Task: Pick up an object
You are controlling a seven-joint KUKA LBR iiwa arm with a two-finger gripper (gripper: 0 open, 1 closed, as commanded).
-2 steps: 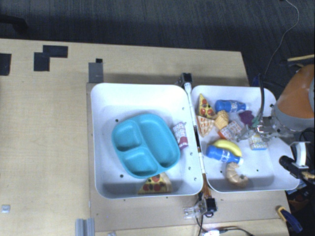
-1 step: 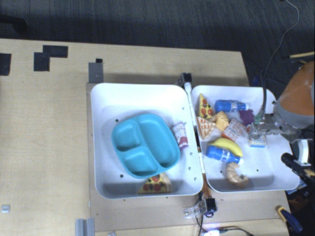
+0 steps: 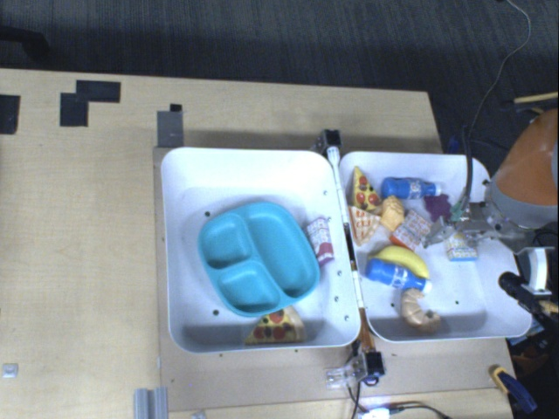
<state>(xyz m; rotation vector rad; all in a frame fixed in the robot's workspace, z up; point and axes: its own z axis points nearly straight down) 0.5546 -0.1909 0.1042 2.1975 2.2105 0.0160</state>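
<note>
claw [image 3: 448, 231] over the right bin [image 3: 482, 297] — near the banana [image 3: 403, 259]

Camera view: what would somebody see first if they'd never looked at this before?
The big blue divided plate in the left bin jumps out first. The right bin is crowded with small things, with a yellow banana in its middle and a pizza slice near its far left corner. The orange band on the robot arm glows at the right edge.
</note>
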